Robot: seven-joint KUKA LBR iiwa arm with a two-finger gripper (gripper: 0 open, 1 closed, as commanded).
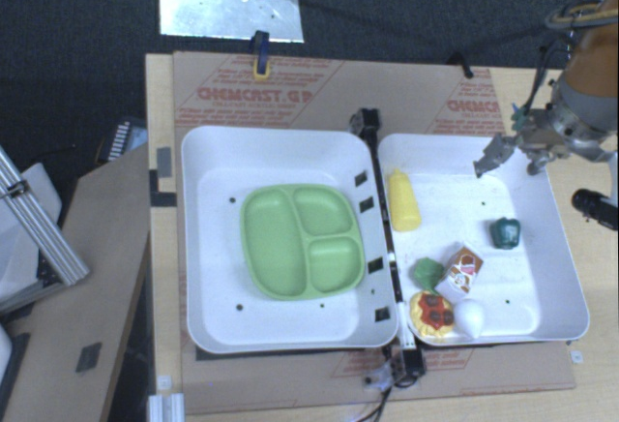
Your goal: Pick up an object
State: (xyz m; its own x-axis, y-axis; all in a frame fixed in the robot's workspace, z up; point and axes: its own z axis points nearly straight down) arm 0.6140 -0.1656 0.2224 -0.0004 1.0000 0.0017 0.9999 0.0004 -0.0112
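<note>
The left bin point(208, 217) holds a green three-compartment plate point(300, 241) lying flat near its middle. In the right bin point(551, 246), a yellow bottle point(402, 199) lies close to the left wall, a green leafy toy point(427, 272), a small red-and-white carton point(461, 273), a round yellow plate of food point(432, 314) and a white egg point(469, 317) cluster at the near left corner, and a dark green pepper-like toy point(505, 233) sits apart toward the right. The gripper point(512, 154) hangs over the far right part of that bin with its fingers spread and nothing between them, well apart from every object.
</note>
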